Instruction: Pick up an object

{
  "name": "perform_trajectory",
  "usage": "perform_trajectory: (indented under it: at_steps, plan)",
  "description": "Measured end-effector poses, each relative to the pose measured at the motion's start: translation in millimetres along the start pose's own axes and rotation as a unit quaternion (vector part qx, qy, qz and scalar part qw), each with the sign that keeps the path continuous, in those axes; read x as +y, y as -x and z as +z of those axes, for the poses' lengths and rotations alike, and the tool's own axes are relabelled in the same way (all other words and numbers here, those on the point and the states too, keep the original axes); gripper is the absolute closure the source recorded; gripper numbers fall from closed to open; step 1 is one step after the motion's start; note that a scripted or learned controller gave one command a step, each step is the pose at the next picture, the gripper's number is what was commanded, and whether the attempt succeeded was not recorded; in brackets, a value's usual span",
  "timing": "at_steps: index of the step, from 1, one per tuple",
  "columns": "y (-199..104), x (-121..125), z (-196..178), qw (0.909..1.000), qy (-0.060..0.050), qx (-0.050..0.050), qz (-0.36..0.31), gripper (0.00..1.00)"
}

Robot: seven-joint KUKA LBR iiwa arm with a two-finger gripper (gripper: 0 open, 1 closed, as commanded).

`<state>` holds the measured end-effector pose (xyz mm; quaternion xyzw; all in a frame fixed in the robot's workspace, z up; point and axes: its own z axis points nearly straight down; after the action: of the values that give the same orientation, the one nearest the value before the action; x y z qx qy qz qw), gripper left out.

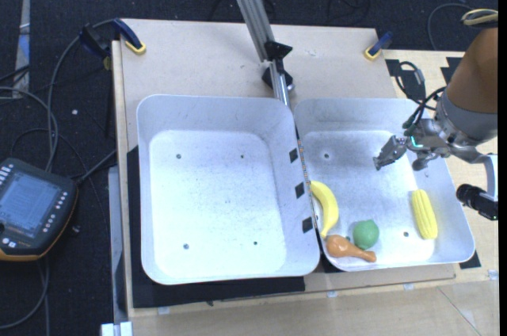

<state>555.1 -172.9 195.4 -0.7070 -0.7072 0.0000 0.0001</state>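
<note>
1. We see the gripper [402,153] over the right bin [348,128], upper right part, fingers spread apart, nothing between them.
2. Banana [325,204] lies at the right bin's left wall.
3. Green ball [365,233] sits near the front edge, just beside an orange drumstick-shaped toy [347,247].
4. Corn cob [425,213] lies on the right side, below the gripper, apart from it.
5. Left bin [158,128] stands next to it.

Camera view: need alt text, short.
A grey robot arm's gripper hangs above the right bin, holding nothing. Along that bin's near side lie a banana, a chicken drumstick, a green ball and a corn cob. The left bin sits alongside.
</note>
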Motion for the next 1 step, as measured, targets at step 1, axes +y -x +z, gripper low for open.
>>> perform_trajectory:
  at_steps: [1]
  plan:
    - [0.0,0.0,0.0,1.0,0.0,0.0,0.0,0.0]
